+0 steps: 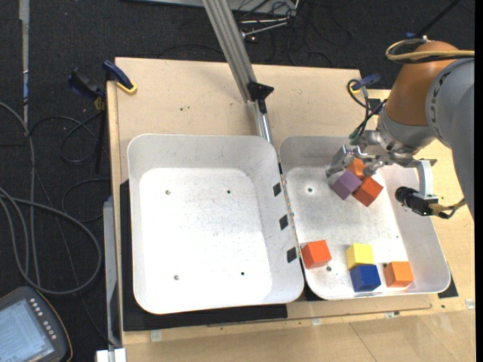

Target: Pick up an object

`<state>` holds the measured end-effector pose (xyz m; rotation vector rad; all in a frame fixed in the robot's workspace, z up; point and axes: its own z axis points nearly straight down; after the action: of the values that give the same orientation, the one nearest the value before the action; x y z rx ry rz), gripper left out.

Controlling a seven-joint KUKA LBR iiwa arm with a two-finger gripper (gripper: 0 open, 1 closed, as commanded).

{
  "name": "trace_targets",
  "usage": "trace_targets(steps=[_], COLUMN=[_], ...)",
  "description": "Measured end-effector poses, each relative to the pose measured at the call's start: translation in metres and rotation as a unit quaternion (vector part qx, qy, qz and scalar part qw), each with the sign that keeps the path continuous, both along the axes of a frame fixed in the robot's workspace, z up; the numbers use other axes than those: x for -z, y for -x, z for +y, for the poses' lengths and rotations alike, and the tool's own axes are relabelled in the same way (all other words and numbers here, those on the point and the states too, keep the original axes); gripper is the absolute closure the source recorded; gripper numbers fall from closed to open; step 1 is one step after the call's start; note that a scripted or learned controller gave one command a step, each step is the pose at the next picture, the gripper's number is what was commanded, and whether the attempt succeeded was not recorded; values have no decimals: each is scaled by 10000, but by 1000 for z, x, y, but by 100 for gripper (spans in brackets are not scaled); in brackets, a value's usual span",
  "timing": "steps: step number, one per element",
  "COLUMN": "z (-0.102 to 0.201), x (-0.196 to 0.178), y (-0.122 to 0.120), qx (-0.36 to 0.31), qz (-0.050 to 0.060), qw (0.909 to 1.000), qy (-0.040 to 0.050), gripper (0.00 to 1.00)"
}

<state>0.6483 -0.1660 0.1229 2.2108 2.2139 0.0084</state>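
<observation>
The arm's gripper [355, 166] hovered low over a purple block [347, 184] and red block [367, 191] in the right bin [423, 236] — apparently seeking a grasp — its grip impossible to judge.

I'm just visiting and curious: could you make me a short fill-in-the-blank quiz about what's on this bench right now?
1. The coloured blocks all lie in the ____ bin of the two, as the camera sees them.
2. The yellow block touches a ____ block just nearer the camera.
3. The gripper is right above a ____ block, beside a red-orange block.
4. The arm's wrist carries an ____ band.

Missing words: right; blue; purple; orange
</observation>
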Motion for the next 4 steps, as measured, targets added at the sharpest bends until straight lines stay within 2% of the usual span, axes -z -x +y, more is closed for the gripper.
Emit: trace_targets(steps=[1,2,4], z=[0,3,3], x=[-10,-73,-155], y=[-1,-8,-11], qx=[-11,-12,-8], qz=[-19,21,34], qw=[10000,10000,10000], qy=[11,-17,-18], gripper=[100,100,100])
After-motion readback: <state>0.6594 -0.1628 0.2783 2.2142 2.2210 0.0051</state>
